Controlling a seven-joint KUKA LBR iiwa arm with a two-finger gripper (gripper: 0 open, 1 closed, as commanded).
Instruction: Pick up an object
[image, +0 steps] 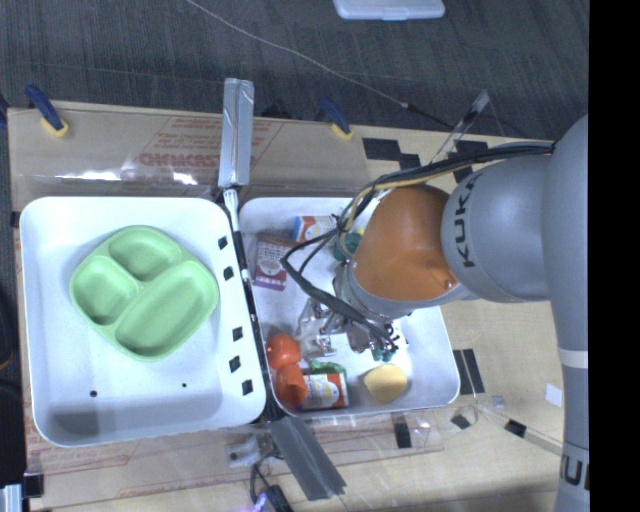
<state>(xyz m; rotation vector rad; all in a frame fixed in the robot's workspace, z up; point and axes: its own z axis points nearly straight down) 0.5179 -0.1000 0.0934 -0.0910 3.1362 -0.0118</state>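
Arm w/ orange band is closest to cam, big grey body coming in from the right and bent down over the right bin. Gripper hangs low in the middle of that bin, metal bits and cables around it; whether it's apart or together I cannot tell, wrist blocks most of it. Nothing seen clamped in it.

Objs in right bin: red/orange piece at the left wall, just left of gripper. Small packet w/ green and red print below gripper, touching the red piece's lower part. Yellow lump right beside the packet, near the bin's front rim. Maroon box toward the back-left corner, apart from gripper. Another small carton behind it, partly hidden by the band.

Left bin holds a green divided plate, 3 compartments, lying flat, well apart from the arm.
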